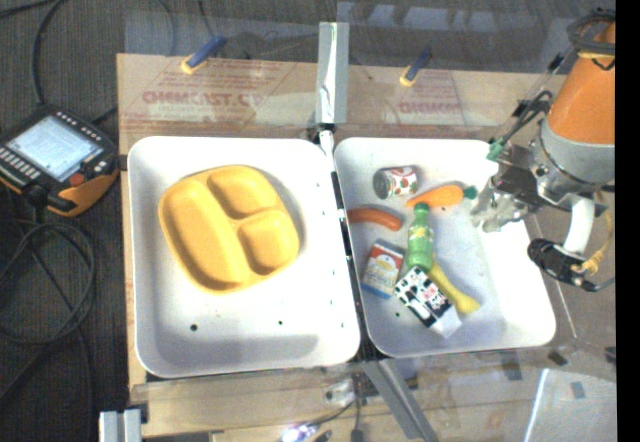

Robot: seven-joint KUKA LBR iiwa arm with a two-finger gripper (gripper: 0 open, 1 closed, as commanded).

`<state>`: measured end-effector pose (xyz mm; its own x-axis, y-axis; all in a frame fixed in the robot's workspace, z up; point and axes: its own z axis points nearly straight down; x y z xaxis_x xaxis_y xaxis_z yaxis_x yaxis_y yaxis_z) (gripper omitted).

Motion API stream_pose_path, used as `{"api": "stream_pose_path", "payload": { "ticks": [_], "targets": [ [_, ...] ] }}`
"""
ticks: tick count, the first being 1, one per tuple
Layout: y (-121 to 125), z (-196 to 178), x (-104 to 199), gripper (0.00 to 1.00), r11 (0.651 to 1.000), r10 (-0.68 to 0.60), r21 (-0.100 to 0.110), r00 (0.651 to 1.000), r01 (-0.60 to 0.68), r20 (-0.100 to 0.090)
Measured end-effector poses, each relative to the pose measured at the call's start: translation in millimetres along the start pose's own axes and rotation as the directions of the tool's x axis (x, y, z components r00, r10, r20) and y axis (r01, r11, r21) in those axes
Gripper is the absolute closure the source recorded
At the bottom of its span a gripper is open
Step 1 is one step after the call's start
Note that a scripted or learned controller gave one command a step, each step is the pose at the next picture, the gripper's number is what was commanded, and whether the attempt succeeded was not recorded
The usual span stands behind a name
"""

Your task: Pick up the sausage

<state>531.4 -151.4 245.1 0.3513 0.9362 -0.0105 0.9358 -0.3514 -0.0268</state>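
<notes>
Dark grey carpet with loose black cables lies around the tabletop [150, 90], which is a light brown board that carries two shallow white bins side by side. A handheld control pad [52, 158] with a lit screen rests on the floor at the left.

The left bin [150, 330] holds a yellow tray [232, 225] with three compartments, turned at a slant.

The right bin [510, 320] holds the small things. The sausage [375, 217] is a short, smooth, reddish-orange piece with rounded ends. It lies flat and almost level near the bin's left wall, in the upper half of the bin. Just above it, to the right, is a small can [397, 181] lying on its side. A carrot [438, 196] lies to the right of the sausage, and a green bottle [419, 239] is between them, a little lower. A small carton [382, 269] is under the sausage, apart from it. A black and white spotted box [427, 298] and a banana [455, 292] are lower, close together.

The arm comes from the right, and the tool [497, 208] is above the right edge of the right bin, well apart from the sausage. Whether its fingers are apart or together cannot be told. Nothing is seen between them.
</notes>
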Motion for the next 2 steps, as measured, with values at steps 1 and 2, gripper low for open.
{"api": "stream_pose_path", "payload": {
  "ticks": [1, 2],
  "targets": [
    [0, -7, 1, 1.00, 1.000, -0.002, 0.004, 1.000, 0.002, 0.002],
    [-6, 29, -5, 1.00, 0.977, 0.214, -0.021, 0.977, -0.214, -0.015]
  ]
}}
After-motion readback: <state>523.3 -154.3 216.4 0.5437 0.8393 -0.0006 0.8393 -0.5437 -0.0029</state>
